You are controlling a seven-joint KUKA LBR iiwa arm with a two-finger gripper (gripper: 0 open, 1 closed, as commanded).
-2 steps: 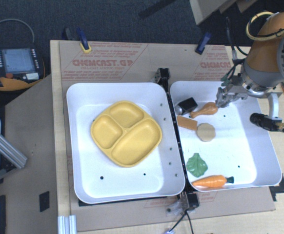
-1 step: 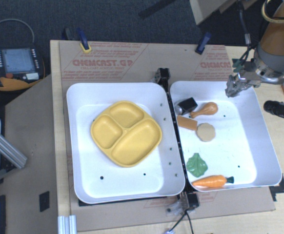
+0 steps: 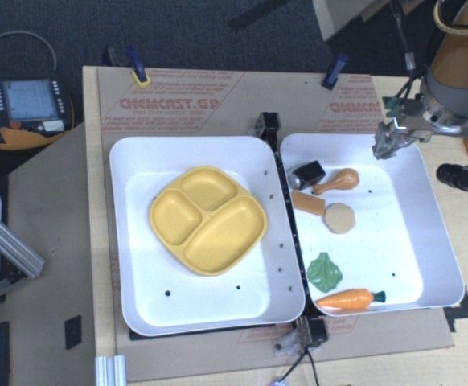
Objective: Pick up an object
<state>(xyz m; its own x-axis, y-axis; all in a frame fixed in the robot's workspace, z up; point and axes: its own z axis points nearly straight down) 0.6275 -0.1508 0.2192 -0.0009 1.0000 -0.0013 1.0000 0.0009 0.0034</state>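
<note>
While the arm reaches in from the right: scene below.
Gripper [image 3: 385, 145]: over the right bin's [image 3: 427, 215] far edge; finger state cannot be told.
Right bin: carrot [image 3: 348, 299], green leaf [image 3: 324, 272], drumstick [image 3: 337, 181], black block [image 3: 308, 171], wooden brush [image 3: 327, 211].
Left bin [image 3: 137, 240]: yellow divided plate [image 3: 208, 219].

Divided plate [image 3: 208, 230] in left bin [image 3: 129, 296]; carrot [image 3: 348, 299], leaf [image 3: 324, 271] in right bin [image 3: 427, 240].

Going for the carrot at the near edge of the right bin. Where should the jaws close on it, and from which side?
Grip the carrot across its orange middle, coming straight down. It lies flat, lengthwise along the right bin's near wall, so the jaws should span its short width. The green leafy piece sits close behind, so keep clear of it.
</note>
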